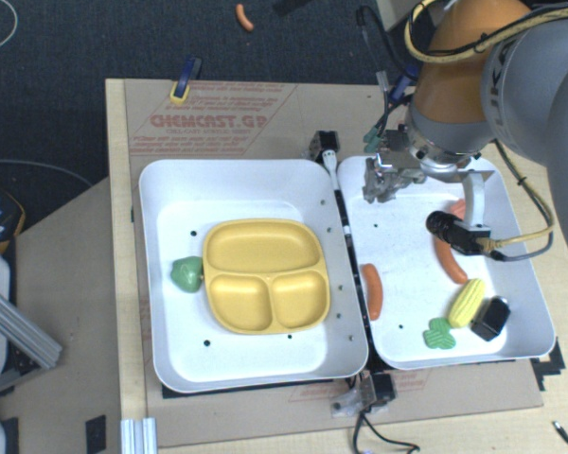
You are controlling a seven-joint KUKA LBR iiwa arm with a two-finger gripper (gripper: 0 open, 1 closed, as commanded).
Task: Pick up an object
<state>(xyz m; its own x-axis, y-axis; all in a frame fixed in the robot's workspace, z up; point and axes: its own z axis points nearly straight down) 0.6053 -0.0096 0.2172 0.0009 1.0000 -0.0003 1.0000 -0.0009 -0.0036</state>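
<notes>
Below gripper (pixel 386 183), carrot (pixel 371 290), near bin (pixel 407 348) left wall

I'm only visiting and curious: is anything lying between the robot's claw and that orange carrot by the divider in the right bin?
Nothing visible. The gripper hangs over the right bin's far end, and bare white floor runs from there to the carrot.

Glossy yellow plastic tray (pixel 265 274); smooth white bins (pixel 161 206); matt cardboard bench (pixel 133 121)

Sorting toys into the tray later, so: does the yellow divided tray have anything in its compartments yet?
Empty. All three compartments of the yellow tray show bare yellow; the green toy lies beside it in the left bin.
</notes>
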